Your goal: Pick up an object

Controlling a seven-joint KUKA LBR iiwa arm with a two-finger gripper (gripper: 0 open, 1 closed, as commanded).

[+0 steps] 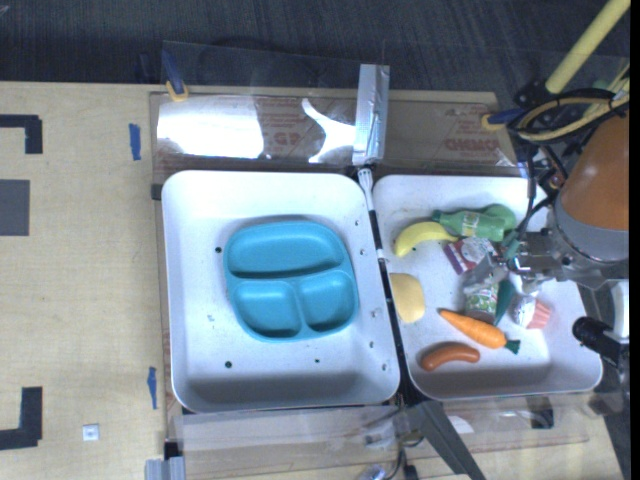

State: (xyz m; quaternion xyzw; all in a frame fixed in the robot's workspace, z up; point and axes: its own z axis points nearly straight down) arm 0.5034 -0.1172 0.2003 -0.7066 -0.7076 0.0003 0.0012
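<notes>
the gripper (508, 268) is down in the right bin (575, 373) by the carrot (472, 327), banana (420, 236) and green bottle (478, 222), and i cannot tell its grip.

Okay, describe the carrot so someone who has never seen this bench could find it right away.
Look in the right bin of the two white bins, in its near half. The carrot lies there on a slant, just above the sausage. It is the only bright orange, tapered piece, with a dark green stub at its end.

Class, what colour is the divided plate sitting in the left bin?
Light blue. The divided plate shows best in the camera view, lying in the white left bin.
</notes>
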